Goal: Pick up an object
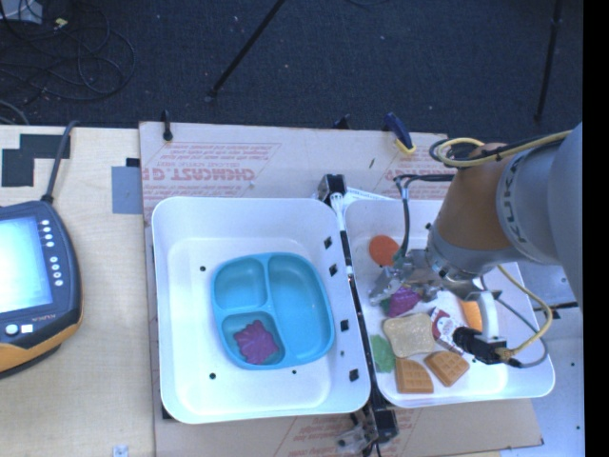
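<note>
closest to you, along the bottom edge of the right bin (533, 385), lie two tan waffle pieces (430, 370) side by side, with a slice of toast (410, 333) just above them at about 12 o'clock and a green piece (382, 352) tucked against the toast at its 9 o'clock, next to the divider between the bins. look up from the toast toward 12 o'clock and you find a purple object (402, 301), and beyond it, still toward 12 o'clock, an orange-red round object (383, 249) near the bin's upper left corner. the gripper (407, 282) sits low in this bin, right over the purple object, with the grey arm (523, 208) and its orange band (466, 212) reaching in from 3 o'clock. you cannot tell from this angle whether the pincer is apart or together, and nothing is seen clearly clamped in it. at 3 o'clock from the toast you see a small red and white item (443, 327), and past it an orange block (471, 310) partly hidden by cabling. in the left bin (181, 350) rests a blue divided tray (271, 310), and a magenta lump (254, 341) lies in its compartment at 7 o'clock. well off at 9 o'clock, a control pendant (33, 288) lies on the bench.
</note>
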`<act>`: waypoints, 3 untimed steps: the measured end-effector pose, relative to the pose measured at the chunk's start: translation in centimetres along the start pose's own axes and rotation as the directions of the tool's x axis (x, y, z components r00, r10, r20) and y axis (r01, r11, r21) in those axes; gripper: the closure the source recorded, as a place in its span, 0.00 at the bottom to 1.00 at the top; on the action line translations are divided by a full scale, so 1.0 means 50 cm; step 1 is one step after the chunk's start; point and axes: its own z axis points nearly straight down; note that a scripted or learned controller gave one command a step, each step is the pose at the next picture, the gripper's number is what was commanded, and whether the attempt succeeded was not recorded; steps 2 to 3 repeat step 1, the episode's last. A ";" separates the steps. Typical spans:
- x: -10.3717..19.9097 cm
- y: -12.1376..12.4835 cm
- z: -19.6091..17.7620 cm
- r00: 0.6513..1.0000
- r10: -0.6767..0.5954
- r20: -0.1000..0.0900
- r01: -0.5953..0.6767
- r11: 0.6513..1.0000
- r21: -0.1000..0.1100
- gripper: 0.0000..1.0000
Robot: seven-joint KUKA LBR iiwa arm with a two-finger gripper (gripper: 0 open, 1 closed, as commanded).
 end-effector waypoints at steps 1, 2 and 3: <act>-0.003 0.007 -0.033 1.000 0.005 0.000 -0.005 1.000 -0.009 1.00; -0.003 0.007 -0.033 1.000 0.005 0.000 -0.005 1.000 -0.009 1.00; -0.003 0.007 -0.033 1.000 0.005 0.000 -0.005 1.000 -0.009 1.00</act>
